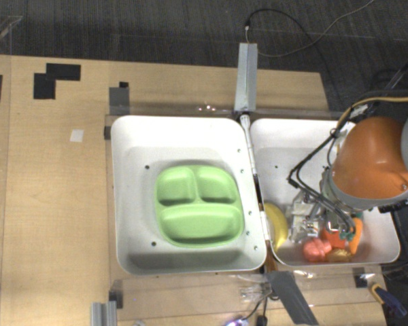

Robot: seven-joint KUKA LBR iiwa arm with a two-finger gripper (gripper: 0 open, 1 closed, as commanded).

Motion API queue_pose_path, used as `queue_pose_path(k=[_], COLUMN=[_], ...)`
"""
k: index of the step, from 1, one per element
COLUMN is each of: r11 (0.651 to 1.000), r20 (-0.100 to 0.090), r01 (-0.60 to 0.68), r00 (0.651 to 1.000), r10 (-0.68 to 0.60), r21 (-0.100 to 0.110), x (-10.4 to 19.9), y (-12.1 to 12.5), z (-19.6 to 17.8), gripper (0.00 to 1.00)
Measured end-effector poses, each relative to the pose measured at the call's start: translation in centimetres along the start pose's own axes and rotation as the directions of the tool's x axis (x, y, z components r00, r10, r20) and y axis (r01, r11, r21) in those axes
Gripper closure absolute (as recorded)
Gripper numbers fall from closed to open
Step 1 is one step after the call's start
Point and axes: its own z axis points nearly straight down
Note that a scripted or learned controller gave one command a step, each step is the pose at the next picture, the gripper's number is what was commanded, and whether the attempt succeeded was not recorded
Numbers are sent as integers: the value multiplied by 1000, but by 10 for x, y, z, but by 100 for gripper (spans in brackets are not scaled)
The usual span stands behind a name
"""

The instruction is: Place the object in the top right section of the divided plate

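The green divided plate lies in the left bin, and all of its sections are bare, so the placement is not done. The gripper is low in the right bin, over the toy food heaped at that bin's front edge beside a banana. Whether the gripper is spread or pinching cannot be told. Pickup, transfer and release all appear to remain.
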Motion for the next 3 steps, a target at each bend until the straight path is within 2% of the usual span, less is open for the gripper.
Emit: queue_pose_path(k=[1,2,3], r11=[999,988,976], r20=[2,14,7], r01=[51,153,217], r00=[999,988,976], r10=[-51,-153,-217], r21=[-1,3,1], x=[-123,-161,-183], y=[1,-29,-45], z=[-12,23,2], gripper=[100,100,100])
